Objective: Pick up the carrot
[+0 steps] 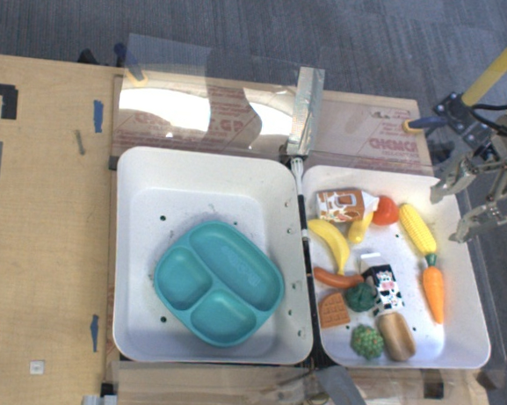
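From the overhead camera, two white bins sit side by side on the bench. The left bin (141, 179) holds a teal divided plate (218, 281). The right bin (476, 327) holds the toy food. The carrot (433, 292) lies near that bin's right wall, apart from the other items around it. Its long axis runs almost straight from far to near: the green top points toward the far side and the orange tip toward the near side, leaning slightly right. Just beyond its green end lies a corn cob (417, 229), angled from far left to near right. To the carrot's left stand a small black-and-white carton (385, 286) and a bread roll (395, 334); farther left are a banana (333, 241), a sausage (337, 279) and broccoli (367, 341).

The gripper (472, 207) hangs over the far right corner of the right bin, beyond the corn and well apart from the carrot. Its two fingers stand spread, with nothing between them
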